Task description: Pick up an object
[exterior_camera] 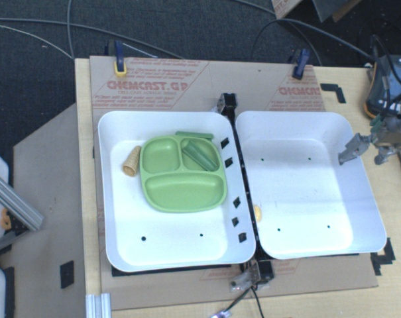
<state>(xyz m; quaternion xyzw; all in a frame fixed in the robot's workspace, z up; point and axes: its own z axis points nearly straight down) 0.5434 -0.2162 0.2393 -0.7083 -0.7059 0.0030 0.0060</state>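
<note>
1. I see the gripper [364, 148] at the far right of the scene, just over the right rim of the right bin [306, 244], in that bin's far half.
2. From this height I cannot tell how the claw stands; the grey parts there are small and run together.
3. Nothing shows between the claw's parts, so I count no object as held.
4. The left bin [167, 244] carries the things I could pick. A green divided plate [182, 185] lies flat in its far half, a little right of centre.
5. In the plate's far right compartment lies a dark green piece [201, 156], long and set at a slant.
6. A second dark green strip [195, 136] lies just beyond the plate's far edge, touching or nearly touching it.
7. A tan cone [130, 161] lies on the bin floor just left of the plate, its narrow end pointing far.
8. A small yellow bit [256, 212] sits at the right bin's left wall, beside the black clips joining the bins.
9. All these objects are well apart from the gripper.
</note>
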